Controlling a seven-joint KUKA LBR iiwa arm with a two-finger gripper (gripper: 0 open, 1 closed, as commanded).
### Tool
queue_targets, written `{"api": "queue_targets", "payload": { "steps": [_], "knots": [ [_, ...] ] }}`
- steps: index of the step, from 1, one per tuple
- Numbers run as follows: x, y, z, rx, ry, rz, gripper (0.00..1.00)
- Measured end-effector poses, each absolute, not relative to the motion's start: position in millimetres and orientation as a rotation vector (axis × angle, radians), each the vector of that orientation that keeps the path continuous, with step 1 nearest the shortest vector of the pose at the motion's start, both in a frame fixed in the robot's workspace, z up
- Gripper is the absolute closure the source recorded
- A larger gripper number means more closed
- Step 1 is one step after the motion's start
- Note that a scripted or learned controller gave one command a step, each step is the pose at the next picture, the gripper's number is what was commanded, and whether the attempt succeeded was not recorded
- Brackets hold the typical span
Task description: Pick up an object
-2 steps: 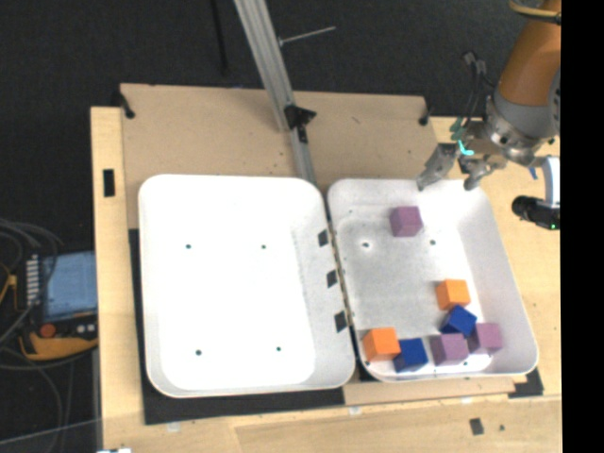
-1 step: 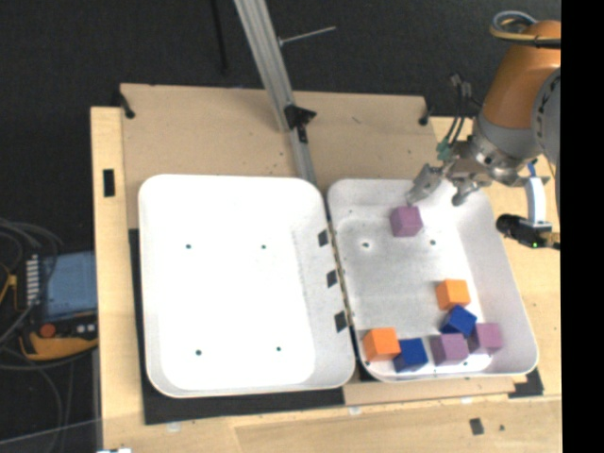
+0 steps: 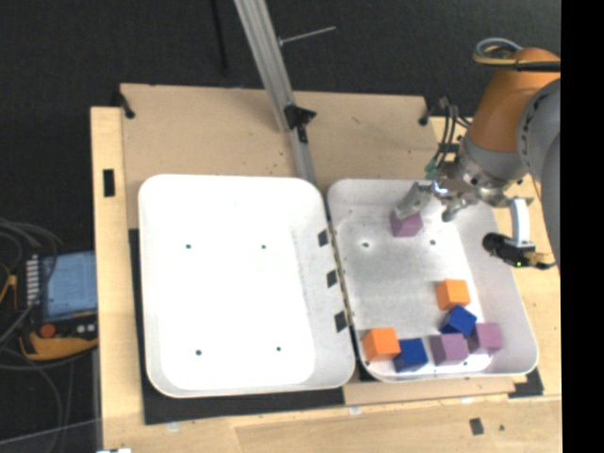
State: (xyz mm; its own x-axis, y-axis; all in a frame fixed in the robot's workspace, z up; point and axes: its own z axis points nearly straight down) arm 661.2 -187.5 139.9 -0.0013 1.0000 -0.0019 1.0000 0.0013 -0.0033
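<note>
The fingers (image 3: 430, 199) are spread wide over the right bin (image 3: 491, 253), one fingertip touching a purple cube (image 3: 407, 223).

Two shallow white bins are seen side by side on the worktop (image 3: 189, 130), which is tan with a dark mat under the bins. Left bin (image 3: 160, 281): a few small dark dots are marked on its floor. Right bin (image 3: 377, 281) is butted against it, with dark clips along the shared edge. A slanted metal rail (image 3: 269, 59) is mounted behind the bins. A blue-screened control pendant (image 3: 61, 295) with cables is placed off the worktop's left edge.
</note>
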Motion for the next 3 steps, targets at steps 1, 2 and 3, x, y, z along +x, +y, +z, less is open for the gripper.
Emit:
{"api": "queue_targets", "payload": {
  "steps": [1,2,3],
  "knots": [
    [662.3,-187.8,98.6,-2.221,-2.225,0.000,0.00],
    [663.1,-188.5,110.4,-2.222,-2.227,-0.002,1.00],
    [659.5,-192.4,173.8,-2.228,-2.224,-0.005,1.00]
  ]
}}
